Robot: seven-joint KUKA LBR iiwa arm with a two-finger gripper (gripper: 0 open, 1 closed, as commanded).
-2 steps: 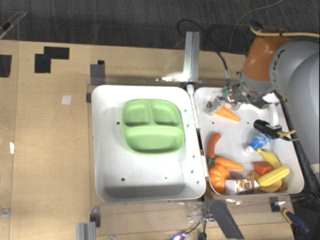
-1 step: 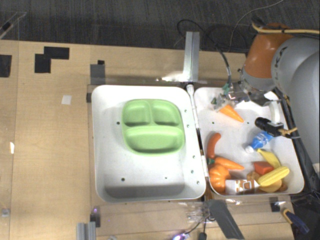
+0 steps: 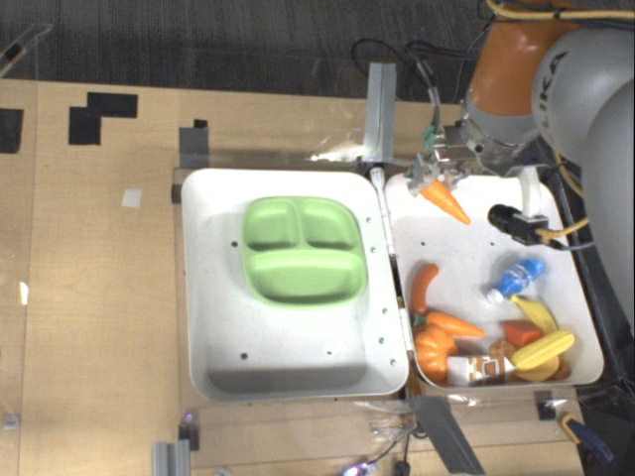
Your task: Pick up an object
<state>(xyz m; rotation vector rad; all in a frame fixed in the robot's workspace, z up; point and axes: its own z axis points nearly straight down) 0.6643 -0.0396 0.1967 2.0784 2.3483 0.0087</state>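
Camera view: pincer (image 3: 435,170) sits at the back-left corner of the right bin (image 3: 466,256), wrist w/ orange band above it. We cannot tell whether the pincer is spread or pressed together; the metal there is too cluttered to read.

Orange carrot (image 3: 446,202) is directly below the pincer, broad end up against it, tip pointing down-right into the bin. Contact or near-contact, but we don't see a grip, so we log it as unconfirmed. We take this carrot as the target obj. It lies apart from the other items, w/ bare bin floor around its tip.

Our judgement on doing this step well:
- Bite at the broad end, across the short axis; the tapered tip prob. slips out.
- Corner is tight: bin wall is just beside the pincer, so approx. vertical approach and lift, no sideways drag.
- Lift slowly and check that the carrot rises w/ the pincer before calling success.

Further out: red pepper (image 3: 425,286) near the left wall, second carrot (image 3: 456,323) and orange gourd (image 3: 434,347) at front left, blue bottle (image 3: 516,278) mid-right, bananas (image 3: 544,349) front right. All well apart from the target, no interference expected.

Left bin (image 3: 213,266) holds a green divided plate (image 3: 303,249).
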